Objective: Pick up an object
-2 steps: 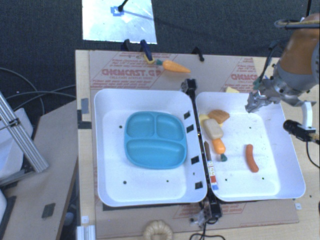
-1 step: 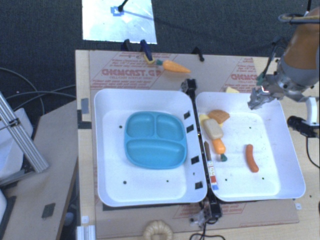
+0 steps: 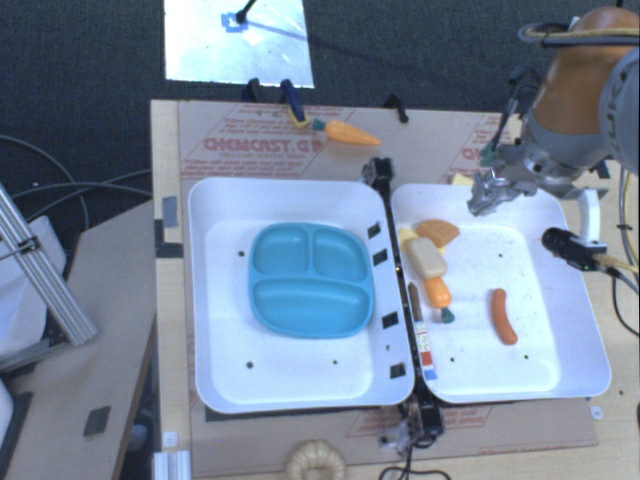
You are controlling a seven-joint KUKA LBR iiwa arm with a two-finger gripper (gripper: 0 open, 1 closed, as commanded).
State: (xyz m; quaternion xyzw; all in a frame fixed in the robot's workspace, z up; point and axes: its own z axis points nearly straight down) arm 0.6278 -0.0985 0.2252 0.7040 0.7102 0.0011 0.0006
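currently | gripper (image 3: 487, 200) above right bin's (image 3: 560, 368) far edge; finger state cannot be told | objects in right bin: sausage (image 3: 503, 316), carrot (image 3: 438, 293), cream block (image 3: 425, 258), orange slice (image 3: 437, 232) | left bin (image 3: 215, 268): blue divided plate (image 3: 310, 278)

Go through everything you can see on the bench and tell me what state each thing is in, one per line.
gripper: above the right bin's far edge, holding nothing visible
blue divided plate: flat in the left bin, compartments bare
sausage: lying loose in the right bin
toy carrot: lying on the cardboard behind the bins
pile of toy food: resting at the right bin's left side
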